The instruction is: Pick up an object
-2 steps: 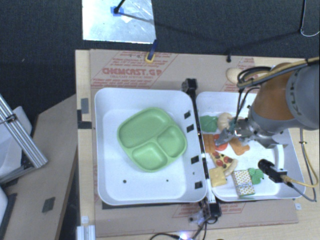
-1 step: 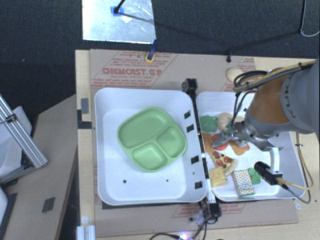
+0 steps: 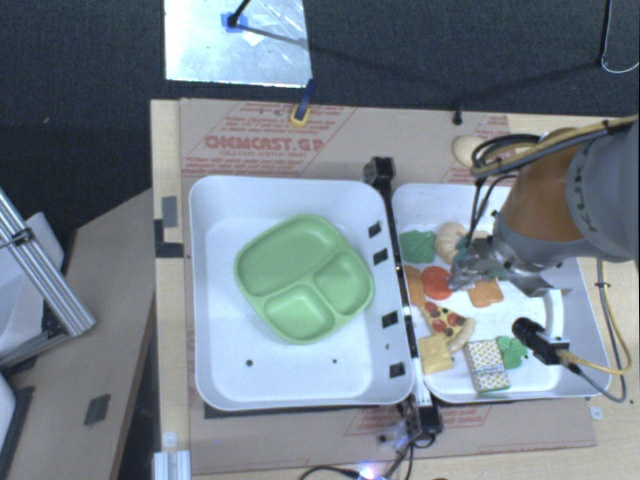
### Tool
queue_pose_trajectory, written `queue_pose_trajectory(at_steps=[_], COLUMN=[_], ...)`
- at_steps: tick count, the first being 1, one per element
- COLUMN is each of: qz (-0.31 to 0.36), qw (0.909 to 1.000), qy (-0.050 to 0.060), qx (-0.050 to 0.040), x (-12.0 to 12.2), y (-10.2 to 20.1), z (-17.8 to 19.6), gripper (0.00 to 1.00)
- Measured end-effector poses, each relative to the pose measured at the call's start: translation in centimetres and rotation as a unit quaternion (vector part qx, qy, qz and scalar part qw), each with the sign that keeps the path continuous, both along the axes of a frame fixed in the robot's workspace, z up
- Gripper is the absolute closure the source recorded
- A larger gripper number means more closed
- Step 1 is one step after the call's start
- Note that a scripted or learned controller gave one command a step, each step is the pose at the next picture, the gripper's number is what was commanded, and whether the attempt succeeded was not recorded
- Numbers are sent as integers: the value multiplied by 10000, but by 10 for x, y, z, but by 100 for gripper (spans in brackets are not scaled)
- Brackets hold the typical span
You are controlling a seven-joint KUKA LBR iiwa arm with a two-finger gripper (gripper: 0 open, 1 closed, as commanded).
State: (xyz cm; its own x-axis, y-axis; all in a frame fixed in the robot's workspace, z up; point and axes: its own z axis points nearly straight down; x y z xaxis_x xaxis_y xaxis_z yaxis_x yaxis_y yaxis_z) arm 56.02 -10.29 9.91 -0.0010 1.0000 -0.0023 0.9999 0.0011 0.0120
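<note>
The right bin (image 3: 570,383) holds several small toy foods: a green leafy piece (image 3: 417,244), a pale round piece (image 3: 449,234), a red tomato slice (image 3: 436,282), an orange piece (image 3: 486,294), a pizza slice (image 3: 450,325), a yellow cheese wedge (image 3: 434,353), a checkered box (image 3: 486,365) and a small green piece (image 3: 513,350). My gripper (image 3: 465,270) reaches down from the grey and orange arm (image 3: 560,203) into this bin, just right of the tomato slice and above the orange piece. Its tips are hard to make out against the wrist.
The left bin (image 3: 220,368) holds a green divided plate (image 3: 302,278). A black divider with clips (image 3: 395,288) runs between the bins. Black and yellow cables (image 3: 560,353) trail over the right bin's near corner. A foil sheet (image 3: 237,28) lies beyond the bench.
</note>
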Motion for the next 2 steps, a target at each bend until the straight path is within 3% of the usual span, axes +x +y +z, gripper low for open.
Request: queue_pose_trajectory(at_steps=[2], qz=[14], qw=[10000], qy=[31], qx=[6], x=[5], y=[-9], z=[100], gripper=[100])
